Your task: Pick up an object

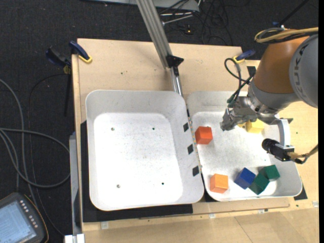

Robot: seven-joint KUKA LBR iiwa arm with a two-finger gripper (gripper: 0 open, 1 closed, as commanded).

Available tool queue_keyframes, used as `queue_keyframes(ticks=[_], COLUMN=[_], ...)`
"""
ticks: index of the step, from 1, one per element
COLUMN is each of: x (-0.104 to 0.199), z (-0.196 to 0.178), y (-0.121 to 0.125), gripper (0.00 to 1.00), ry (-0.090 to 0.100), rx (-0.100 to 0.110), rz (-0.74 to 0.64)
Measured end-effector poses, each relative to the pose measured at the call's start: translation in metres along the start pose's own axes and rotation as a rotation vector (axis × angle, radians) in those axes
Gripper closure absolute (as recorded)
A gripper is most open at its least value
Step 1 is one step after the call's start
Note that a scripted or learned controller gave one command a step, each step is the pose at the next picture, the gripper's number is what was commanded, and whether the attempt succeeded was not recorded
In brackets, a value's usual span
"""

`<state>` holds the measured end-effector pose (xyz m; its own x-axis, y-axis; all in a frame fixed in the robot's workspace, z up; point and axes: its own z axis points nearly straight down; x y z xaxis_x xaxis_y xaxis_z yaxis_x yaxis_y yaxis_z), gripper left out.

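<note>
In the right bin [212,103] lie several blocks: an orange-red cube [203,134] near its left wall, a lighter orange cube [218,183] at the front, a blue cube [246,177], and two green cubes [266,178] at the front right. A yellow block [254,126] lies partly hidden under the wrist. My gripper [229,122] hangs over the bin's upper middle, right of the orange-red cube and left of the yellow block. Nothing shows between its fingers, and the wrist hides how they stand.
The left bin [134,148] lies beside the right one, their walls meeting at a black-clipped seam [191,148]. A slanted metal pole [157,29] crosses the bench's back. Clamps [78,52] grip the wooden board's far left corner. Cables trail over the dark floor.
</note>
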<state>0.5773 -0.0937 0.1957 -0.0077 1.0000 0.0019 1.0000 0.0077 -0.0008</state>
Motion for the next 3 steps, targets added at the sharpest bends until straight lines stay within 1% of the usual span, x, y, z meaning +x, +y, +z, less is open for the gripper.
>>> queue_keyframes(ticks=[1,2,3], x=[0.046,0.097,0.157], z=[-0.007,-0.007,-0.025], y=[-0.016,-0.027,-0.026], gripper=[1.0,1.0,1.0], ry=[0.0,0.0,0.0], rx=[0.0,0.001,-0.002], rz=[0.0,-0.001,-0.002])
